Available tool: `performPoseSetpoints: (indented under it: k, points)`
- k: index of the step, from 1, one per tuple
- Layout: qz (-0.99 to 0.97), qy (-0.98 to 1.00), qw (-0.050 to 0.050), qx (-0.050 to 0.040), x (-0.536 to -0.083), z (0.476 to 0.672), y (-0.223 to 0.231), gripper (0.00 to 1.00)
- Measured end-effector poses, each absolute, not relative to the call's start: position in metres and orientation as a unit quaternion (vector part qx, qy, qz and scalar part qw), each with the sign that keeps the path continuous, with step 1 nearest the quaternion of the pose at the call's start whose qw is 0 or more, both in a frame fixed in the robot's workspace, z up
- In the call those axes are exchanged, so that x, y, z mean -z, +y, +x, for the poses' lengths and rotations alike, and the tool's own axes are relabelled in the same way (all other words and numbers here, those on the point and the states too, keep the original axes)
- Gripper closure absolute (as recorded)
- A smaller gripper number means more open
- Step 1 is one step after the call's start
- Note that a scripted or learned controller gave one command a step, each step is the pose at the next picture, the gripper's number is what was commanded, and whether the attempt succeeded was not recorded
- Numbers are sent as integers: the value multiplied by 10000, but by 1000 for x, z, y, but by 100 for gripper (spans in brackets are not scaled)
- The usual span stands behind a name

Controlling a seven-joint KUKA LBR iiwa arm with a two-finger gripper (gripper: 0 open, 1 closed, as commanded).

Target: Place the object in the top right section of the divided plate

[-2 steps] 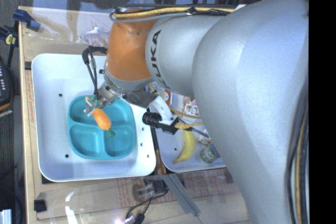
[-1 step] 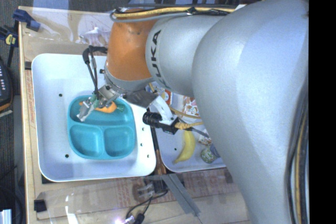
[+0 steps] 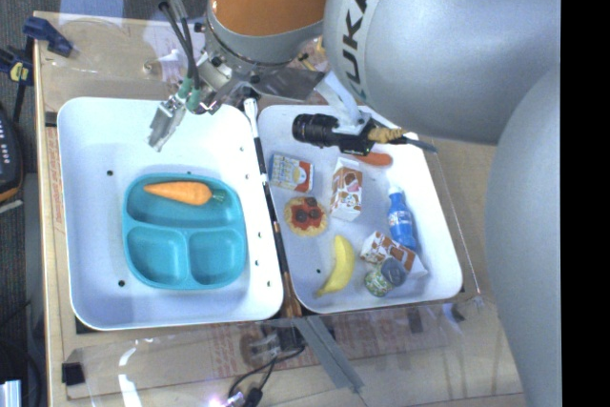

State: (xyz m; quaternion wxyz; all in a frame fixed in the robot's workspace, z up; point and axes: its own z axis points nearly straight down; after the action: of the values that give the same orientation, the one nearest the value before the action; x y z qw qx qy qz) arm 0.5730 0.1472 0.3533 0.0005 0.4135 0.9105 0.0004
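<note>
While the carrot [image 3: 179, 193] lies in the large upper section of the divided plate [image 3: 184, 273], the end effector [image 3: 164, 131] hovers at 11 o'clock, narrow and seemingly empty, so retreat seems next.

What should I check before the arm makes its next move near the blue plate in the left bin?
1. Carrot inside the divided plate: ok, it lies in the long upper section.
2. Carrot at the right end of that section: not ok, it lies about the middle.
3. Gripper apart from the carrot: ok, it is beyond the plate's upper left corner.
4. Plate wholly inside the left bin: ok.
5. Gripper grip state: cannot tell.
</note>
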Motion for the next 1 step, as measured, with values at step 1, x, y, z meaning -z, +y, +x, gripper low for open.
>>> performPoseSetpoints:
  k: [1]
  points:
    - [3060, 9520, 10, -12, -419, 496, 188, 0]
